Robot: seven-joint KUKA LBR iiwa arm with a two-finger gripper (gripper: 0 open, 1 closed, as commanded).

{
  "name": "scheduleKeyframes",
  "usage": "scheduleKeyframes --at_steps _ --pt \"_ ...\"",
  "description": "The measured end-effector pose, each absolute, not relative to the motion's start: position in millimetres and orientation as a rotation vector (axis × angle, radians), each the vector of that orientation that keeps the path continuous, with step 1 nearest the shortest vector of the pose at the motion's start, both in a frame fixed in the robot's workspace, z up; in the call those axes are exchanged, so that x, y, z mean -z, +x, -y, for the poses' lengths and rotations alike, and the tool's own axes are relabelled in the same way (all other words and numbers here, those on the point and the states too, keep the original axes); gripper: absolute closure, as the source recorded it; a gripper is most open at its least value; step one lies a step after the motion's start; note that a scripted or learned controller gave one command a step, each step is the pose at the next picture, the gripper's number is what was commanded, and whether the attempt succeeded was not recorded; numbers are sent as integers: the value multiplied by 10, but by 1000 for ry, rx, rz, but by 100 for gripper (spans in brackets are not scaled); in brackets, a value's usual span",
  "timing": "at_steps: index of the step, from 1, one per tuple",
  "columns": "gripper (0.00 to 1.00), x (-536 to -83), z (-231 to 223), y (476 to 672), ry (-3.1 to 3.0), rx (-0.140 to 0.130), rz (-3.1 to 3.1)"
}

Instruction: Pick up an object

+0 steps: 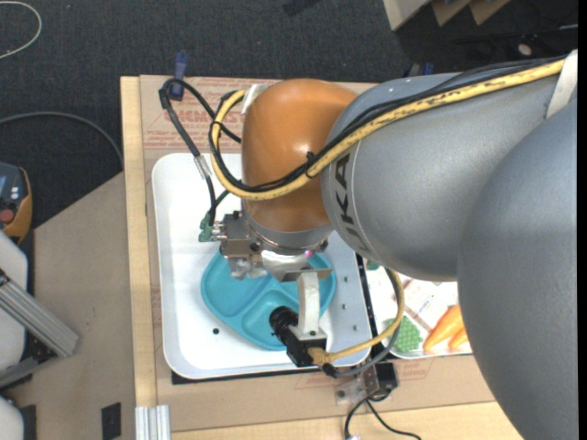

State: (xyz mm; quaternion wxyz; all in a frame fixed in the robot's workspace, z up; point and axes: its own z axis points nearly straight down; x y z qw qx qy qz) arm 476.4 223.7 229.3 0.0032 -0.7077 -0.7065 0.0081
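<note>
**Step in hand: approach to grasp.**

1. Locate the target. The teal divided plate [234, 296] lies flat in the left white bin [170, 246], toward the bin's 6 o'clock side. The gripper [275, 262] hangs directly over the plate's 1 o'clock portion, close above it or on it. The wrist hides the contact point.
2. Check the gripper state. You cannot tell from this view how far open it is, and nothing can be seen in its hold. Treat the plate as not grasped.
3. Choose the grip. A flat plate offers little to pinch from above. Aim for the raised rim or a divider ridge rather than a compartment floor. Centre the gripper across that ridge before closing.
4. Lift straight up and slowly. A plate held off-centre is likely to swing or slip.
5. Alternatives: a green object [408, 335] and an orange, carrot-shaped object [449, 324] lie at 3 o'clock from the plate, in the neighbouring bin.

**Markings.** Dark maker's lettering [337, 207] on the grey arm is partly hidden; only "KU" reads. Red print on the brown table [142, 337] near 12 o'clock is too small to read.
</note>
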Motion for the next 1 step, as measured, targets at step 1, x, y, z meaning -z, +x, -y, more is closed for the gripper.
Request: scheduleKeyframes --at_steps 1 --pt "100 -1248 -2230 5114 -2221 -16 2216"
